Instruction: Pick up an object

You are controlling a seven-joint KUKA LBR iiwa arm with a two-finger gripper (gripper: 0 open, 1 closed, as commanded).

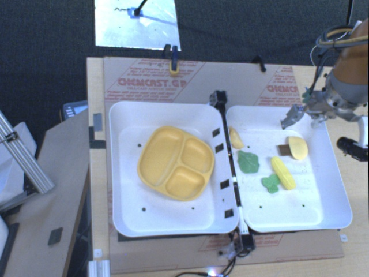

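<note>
- The left bin (pixel 124 212) holds a yellow divided tray (pixel 176 162) at its middle.
- Right of that tray, in the right bin (pixel 328 212), lie a pale yellow piece (pixel 236 138), two green pieces (pixel 248 162) (pixel 270 183), a corn cob (pixel 283 172), and a brown-and-yellow piece (pixel 295 148).
- The claw (pixel 293 118) hangs over the right bin's far edge, nothing between its fingers; whether they are spread cannot be told.

A robotics lab: white bins (pixel 173 227) on a bench (pixel 144 77) (toy food inside).
</note>
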